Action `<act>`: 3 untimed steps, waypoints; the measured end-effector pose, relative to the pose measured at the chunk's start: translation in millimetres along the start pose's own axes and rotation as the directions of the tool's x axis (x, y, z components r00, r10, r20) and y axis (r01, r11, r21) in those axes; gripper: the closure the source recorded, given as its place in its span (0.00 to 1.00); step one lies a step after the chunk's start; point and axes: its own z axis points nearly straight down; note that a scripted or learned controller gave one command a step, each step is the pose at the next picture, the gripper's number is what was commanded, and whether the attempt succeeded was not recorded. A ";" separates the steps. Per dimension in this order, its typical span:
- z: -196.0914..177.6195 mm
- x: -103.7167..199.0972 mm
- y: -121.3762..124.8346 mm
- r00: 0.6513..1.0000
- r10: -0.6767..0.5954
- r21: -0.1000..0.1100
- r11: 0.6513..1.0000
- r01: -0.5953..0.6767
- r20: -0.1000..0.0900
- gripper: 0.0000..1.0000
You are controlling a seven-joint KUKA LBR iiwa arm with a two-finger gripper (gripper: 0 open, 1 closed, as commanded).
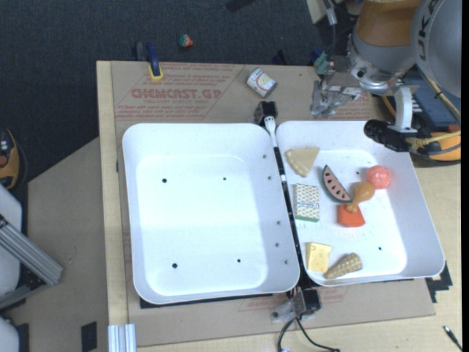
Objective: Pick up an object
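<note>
White plastic bins sit side by side on the table [183, 86]; the left bin [198, 211] holds nothing, and all the items lie in the right bin [410, 240]. There I can see a watermelon slice [335, 183], a pale wedge [301, 160], a small printed card [306, 202], a pink ball [378, 176], an orange-and-tan toy [355, 205], a cheese piece [318, 257] and a cone [344, 265].

The gripper [330, 97] hangs beyond the far edge of the right bin, over the table, well apart from every item. Whether it is spread or closed I cannot tell; nothing shows in its grasp. By my judgement the pick has not begun: choosing an item, descending, closing and lifting all remain.
</note>
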 end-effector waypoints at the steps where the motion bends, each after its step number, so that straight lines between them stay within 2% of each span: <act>1: -135.7 52.6 -17.0 1.000 0.006 0.003 1.000 -0.006 0.001 1.00; 2: -191.6 69.9 -35.4 1.000 0.011 0.013 1.000 -0.011 0.002 1.00; 3: -253.6 79.8 -51.4 1.000 0.011 0.013 1.000 -0.012 0.002 1.00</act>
